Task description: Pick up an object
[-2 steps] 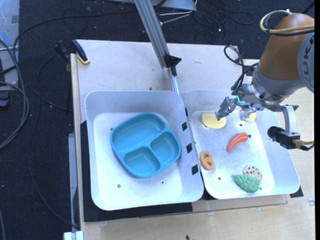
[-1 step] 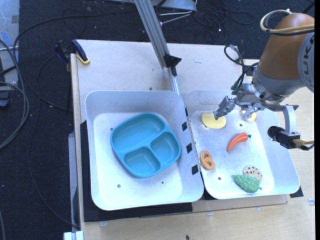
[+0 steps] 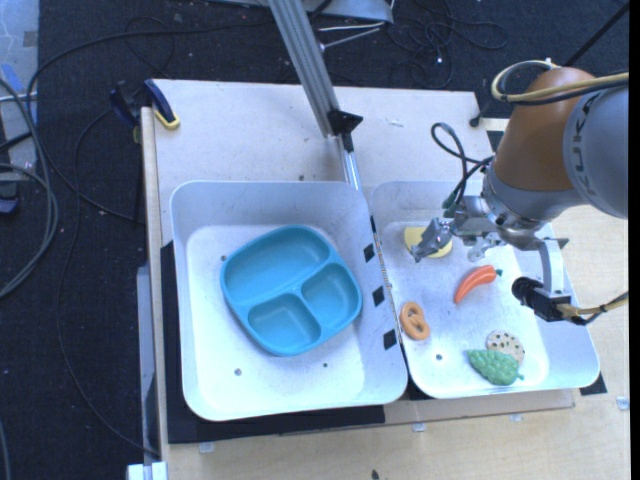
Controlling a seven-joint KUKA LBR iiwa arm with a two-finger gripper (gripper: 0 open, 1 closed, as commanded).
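The right bin [image 3: 560, 363] holds several small items. A yellow piece [image 3: 418, 239] lies near its back left, and my gripper [image 3: 433, 242] hangs right over its right side, fingers pointing down and left. An orange carrot [image 3: 475, 281] lies in the middle of the bin. Further forward sit an orange pretzel [image 3: 414, 320], a brown cookie [image 3: 505, 344] and a green leafy toy [image 3: 494, 366]. Nothing is visibly held between the fingers.
The left bin [image 3: 200, 368] holds a blue divided plate [image 3: 290, 290]. A slanted metal pole [image 3: 310, 63] crosses the back of the bench toward the bins' divide. The grey and orange arm [image 3: 555, 148] covers the right bin's back right. A black cable connector [image 3: 530, 293] hangs by the carrot.
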